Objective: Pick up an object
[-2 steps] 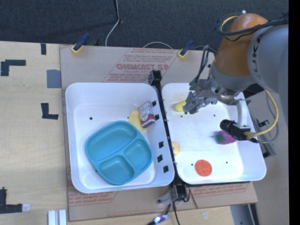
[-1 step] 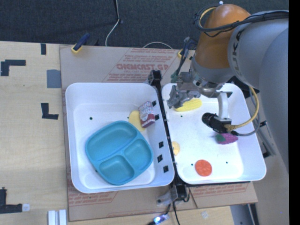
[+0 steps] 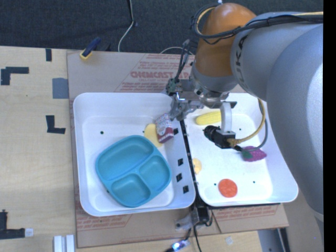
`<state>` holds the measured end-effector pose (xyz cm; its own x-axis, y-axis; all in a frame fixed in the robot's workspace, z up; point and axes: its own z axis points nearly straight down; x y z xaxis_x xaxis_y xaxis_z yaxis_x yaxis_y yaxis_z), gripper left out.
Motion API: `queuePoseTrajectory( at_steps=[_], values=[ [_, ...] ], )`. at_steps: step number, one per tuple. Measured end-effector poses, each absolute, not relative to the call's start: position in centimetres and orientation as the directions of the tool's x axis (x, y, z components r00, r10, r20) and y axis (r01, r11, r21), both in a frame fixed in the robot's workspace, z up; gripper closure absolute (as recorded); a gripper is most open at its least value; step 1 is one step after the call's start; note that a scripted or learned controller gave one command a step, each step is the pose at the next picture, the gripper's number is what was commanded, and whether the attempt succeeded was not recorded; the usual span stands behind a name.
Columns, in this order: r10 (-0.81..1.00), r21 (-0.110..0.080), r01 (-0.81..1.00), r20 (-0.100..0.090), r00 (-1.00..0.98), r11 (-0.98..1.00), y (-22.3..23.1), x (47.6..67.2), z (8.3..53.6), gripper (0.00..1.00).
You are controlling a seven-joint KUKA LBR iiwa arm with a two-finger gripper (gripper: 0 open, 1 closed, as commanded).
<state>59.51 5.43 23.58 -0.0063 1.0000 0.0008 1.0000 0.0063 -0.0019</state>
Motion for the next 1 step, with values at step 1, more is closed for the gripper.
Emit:
queuePoseTrajectory(
  at_steps=[1],
  values=[
    [1.0,0.0,1.0,0.002,-0.006,0.006,9.98,61.48,24.09,1.0]
  ],
)
